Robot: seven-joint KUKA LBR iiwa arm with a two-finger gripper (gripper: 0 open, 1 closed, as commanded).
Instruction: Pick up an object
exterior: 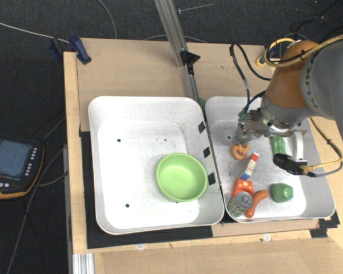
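Observation:
My gripper (242,135) hangs low over the upper left part of the right bin (323,196), on the grey arm with its orange band (286,81). Just below its tip lies a small orange-yellow ring-shaped piece (239,152); I cannot tell whether they touch. Further down lie a white and red tube (251,165), an orange-red piece (243,186), a grey round can (240,203) and an orange curved piece (257,200). A green lump (281,192) rests at the lower right. A dark green piece (277,144) sits under the wrist.
The left bin (120,124) holds a light green bowl (181,177) near its lower right corner. A metal pole (172,24) slants over the bench at the back. Cables (317,165) trail from the arm across the right bin.

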